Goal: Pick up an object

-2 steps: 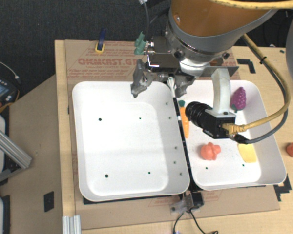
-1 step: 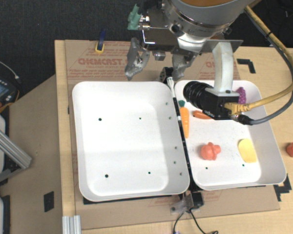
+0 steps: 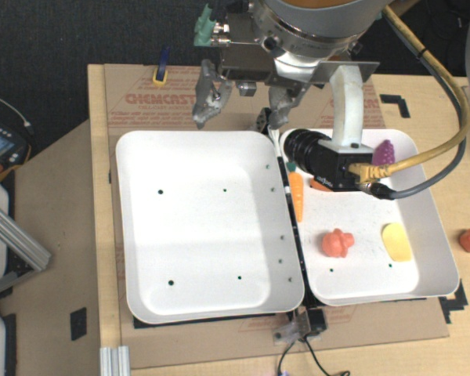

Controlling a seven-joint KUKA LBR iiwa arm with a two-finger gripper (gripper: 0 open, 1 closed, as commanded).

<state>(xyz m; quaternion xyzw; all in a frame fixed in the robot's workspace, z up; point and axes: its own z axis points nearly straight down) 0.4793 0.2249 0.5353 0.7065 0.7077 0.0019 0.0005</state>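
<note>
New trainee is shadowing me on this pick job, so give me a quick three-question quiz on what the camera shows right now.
1. True or false: the carrot lies in the left bin.
2. Which lies nearest the right bin's front edge? A) purple toy B) yellow toy C) carrot
3. Fill in: the hand hangs above the ____ edge of the bins, with nothing between its fingers.

Key:
1. False; it lies in the right bin, along the wall next to the left bin.
2. B
3. far
</note>
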